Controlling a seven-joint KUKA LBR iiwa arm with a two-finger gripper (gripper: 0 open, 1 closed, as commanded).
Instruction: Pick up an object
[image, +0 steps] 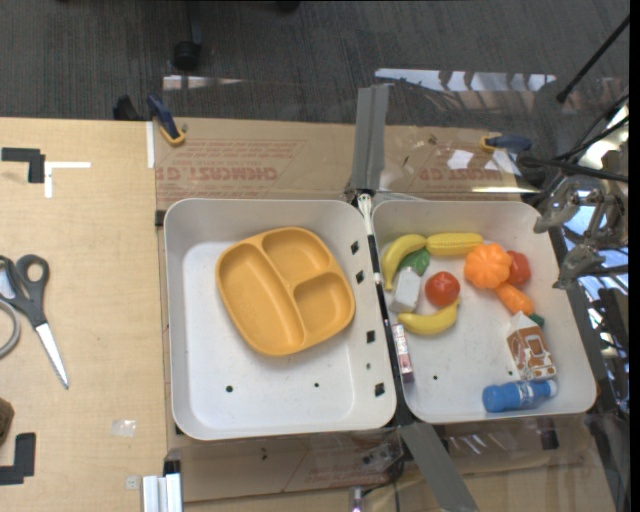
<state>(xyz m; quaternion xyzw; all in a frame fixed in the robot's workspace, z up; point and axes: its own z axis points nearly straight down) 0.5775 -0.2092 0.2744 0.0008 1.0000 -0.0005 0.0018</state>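
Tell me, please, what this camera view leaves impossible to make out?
- Gripper: lost against clutter at the right edge, so its finger state is unreadable.
- Carton: print too small to read.
- Green item: mostly hidden under the banana.
- Scissors: one handle cut off by the left edge.

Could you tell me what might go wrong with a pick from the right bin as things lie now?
The tomato lies packed among two bananas and the orange pumpkin, so fingers may jam or grab two. The blue bottle lies on its side near the right bin wall and could roll away.
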